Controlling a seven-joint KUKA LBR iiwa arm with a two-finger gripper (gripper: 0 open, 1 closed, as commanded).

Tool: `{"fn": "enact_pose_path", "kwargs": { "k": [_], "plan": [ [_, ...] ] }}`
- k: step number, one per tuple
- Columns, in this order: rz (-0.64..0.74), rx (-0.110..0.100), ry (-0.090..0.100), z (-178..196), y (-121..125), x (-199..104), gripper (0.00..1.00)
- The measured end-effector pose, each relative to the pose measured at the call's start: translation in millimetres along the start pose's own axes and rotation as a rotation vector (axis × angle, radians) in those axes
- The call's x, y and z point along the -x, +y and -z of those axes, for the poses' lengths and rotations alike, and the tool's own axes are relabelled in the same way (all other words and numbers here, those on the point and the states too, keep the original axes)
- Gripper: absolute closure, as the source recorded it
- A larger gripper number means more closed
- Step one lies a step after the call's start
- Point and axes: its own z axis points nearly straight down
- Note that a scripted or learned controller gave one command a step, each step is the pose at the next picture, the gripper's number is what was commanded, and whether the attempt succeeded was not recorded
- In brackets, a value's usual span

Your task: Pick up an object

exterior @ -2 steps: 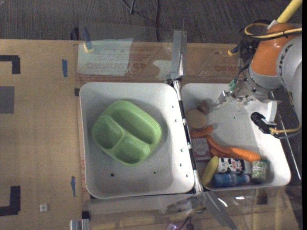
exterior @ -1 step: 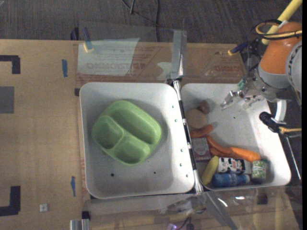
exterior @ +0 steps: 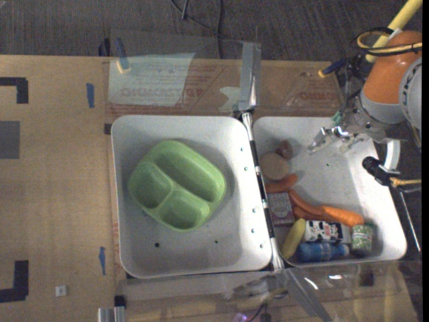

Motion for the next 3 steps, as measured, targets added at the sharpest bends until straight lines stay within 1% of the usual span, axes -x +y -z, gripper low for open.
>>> {"fn": "enact_pose_path", "kwargs": {
  "k": [1,2,3],
  "plan": [
    [0.011,0.014,-0.023,53.8,-123.9,6.3,0.00],
    [0.107,0.018,-0.011,-1.6,-178.3,-7.3,0.00],
    [0.100,0.022,-0.022,9.1,-179.1,-1.2,1.00]
  ]
}}
